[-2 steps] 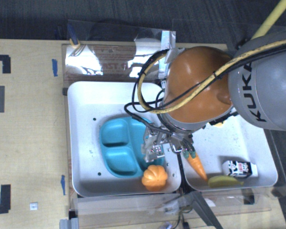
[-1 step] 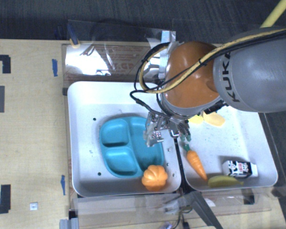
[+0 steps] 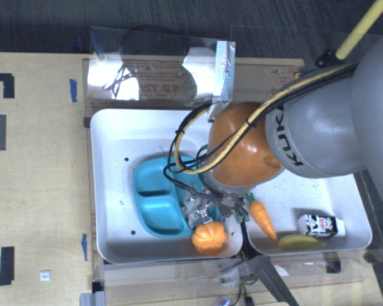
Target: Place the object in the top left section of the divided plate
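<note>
The blue divided plate (image 3: 154,196) lies in the left white bin (image 3: 108,171); two of its sections show, one above the other, and its right part is hidden under the arm. My gripper (image 3: 202,214) hangs over the plate's lower right edge, below the orange wrist band (image 3: 239,148). Just below the gripper, a round orange fruit-like object (image 3: 209,238) rests on the bin floor at the plate's lower right corner. The gripper seems close above the orange object, but contact is unclear.
In the right bin (image 3: 354,196) lie a toy carrot (image 3: 263,218), a yellow-green object (image 3: 300,241) and a small black-and-white carton (image 3: 319,224). A clear plastic panel (image 3: 159,75) stands behind the left bin. The grey arm body (image 3: 332,120) covers the bins' upper right.
</note>
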Motion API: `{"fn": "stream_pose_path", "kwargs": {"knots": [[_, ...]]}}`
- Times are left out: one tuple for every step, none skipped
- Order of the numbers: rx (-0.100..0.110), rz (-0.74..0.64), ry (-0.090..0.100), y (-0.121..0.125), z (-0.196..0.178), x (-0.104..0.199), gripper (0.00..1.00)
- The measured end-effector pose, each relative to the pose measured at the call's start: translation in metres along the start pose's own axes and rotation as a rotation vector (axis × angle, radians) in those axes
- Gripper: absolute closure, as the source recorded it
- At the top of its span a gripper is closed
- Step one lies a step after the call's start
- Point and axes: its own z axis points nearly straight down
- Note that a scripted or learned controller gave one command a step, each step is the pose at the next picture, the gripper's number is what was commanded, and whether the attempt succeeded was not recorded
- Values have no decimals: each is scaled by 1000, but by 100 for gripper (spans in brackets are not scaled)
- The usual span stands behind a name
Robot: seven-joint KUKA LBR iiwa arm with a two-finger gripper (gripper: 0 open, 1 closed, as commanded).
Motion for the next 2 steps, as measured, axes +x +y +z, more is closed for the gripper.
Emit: {"fn": "stream_pose_path", "kwargs": {"knots": [[-1, 73, -7, 37, -314, -4, 100], [-3, -90, 7, 115, -225, -24, 100]]}}
